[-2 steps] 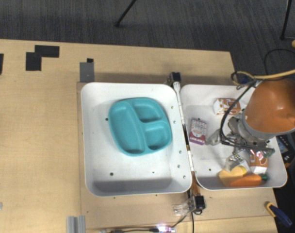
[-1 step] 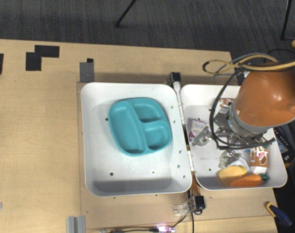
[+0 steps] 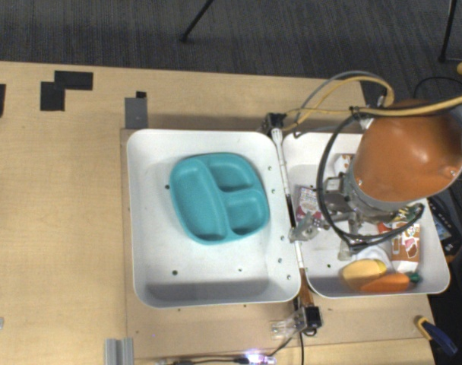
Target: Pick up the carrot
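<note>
The carrot (image 3: 386,283) is orange with a green end and lies along the near wall of the right bin (image 3: 316,280). A yellow, lemon-like item (image 3: 363,269) touches it on its left. The arm's orange wrist band (image 3: 404,157) hangs over the middle of the right bin and covers much of it. The gripper (image 3: 351,230) points down beneath the wrist, just above the yellow item and the carrot. The wrist and cables hide its lower part.
A teal divided plate (image 3: 218,196) rests in the left bin (image 3: 151,280). Printed packets (image 3: 408,243) and a small wrapper (image 3: 305,201) lie in the right bin around the gripper. Cables loop around the wrist. A raised divider (image 3: 286,204) separates the bins.
</note>
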`<control>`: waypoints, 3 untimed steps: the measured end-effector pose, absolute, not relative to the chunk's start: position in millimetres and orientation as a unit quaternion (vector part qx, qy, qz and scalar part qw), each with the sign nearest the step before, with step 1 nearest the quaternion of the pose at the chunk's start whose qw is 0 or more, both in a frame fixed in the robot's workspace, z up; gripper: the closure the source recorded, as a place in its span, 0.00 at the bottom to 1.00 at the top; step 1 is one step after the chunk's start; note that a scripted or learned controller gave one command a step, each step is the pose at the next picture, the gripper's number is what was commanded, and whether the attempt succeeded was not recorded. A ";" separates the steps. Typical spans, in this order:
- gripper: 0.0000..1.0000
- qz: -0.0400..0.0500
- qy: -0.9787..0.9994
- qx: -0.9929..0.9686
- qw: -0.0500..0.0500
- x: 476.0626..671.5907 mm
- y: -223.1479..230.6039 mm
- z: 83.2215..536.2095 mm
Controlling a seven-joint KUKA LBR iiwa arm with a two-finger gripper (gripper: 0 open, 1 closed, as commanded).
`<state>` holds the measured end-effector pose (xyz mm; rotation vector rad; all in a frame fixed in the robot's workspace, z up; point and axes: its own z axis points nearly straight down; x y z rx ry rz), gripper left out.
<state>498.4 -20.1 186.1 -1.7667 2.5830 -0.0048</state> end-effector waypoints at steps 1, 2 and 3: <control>0.00 0.000 0.772 -0.636 0.004 489.2 21.3 185.0; 0.00 -0.002 0.715 -0.699 0.004 531.9 -54.6 185.5; 0.00 -0.003 0.723 -0.690 0.006 507.9 -43.8 222.3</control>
